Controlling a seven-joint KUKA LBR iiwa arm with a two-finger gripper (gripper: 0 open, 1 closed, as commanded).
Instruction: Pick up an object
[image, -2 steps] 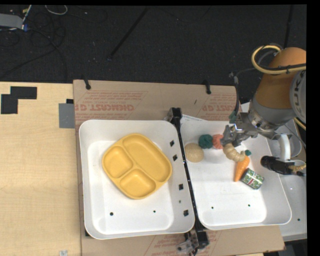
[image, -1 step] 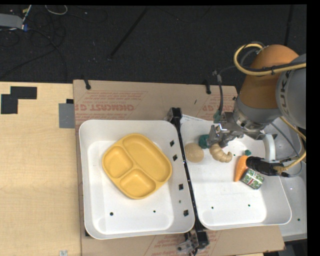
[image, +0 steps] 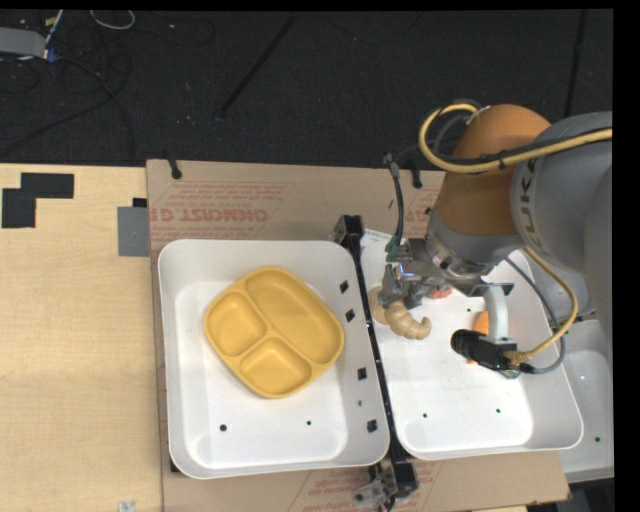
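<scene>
We are looking at a small tan, curved object (image: 405, 322), shaped rather like a croissant, lying in the right bin (image: 480, 425) near its left wall. It is probably a light toy, firm enough to hold its shape, with a smooth, rounded surface that could slip out of a narrow pinch. We judge the thick middle of the curve to be the best place to take hold, with the grip going across its width and not at the tapered ends.

The hand (image: 408, 283) is hanging just above and touching or nearly touching the object's upper end, with the arm's wrist bent steeply downward from the right. From this angle we cannot tell how far open the hand is, or whether anything is caught in it. A small orange item (image: 481, 323) is sitting beside the arm's black cable fitting. The left bin (image: 190, 420) is carrying a yellow divided plate (image: 273, 331), well apart from the hand.
</scene>
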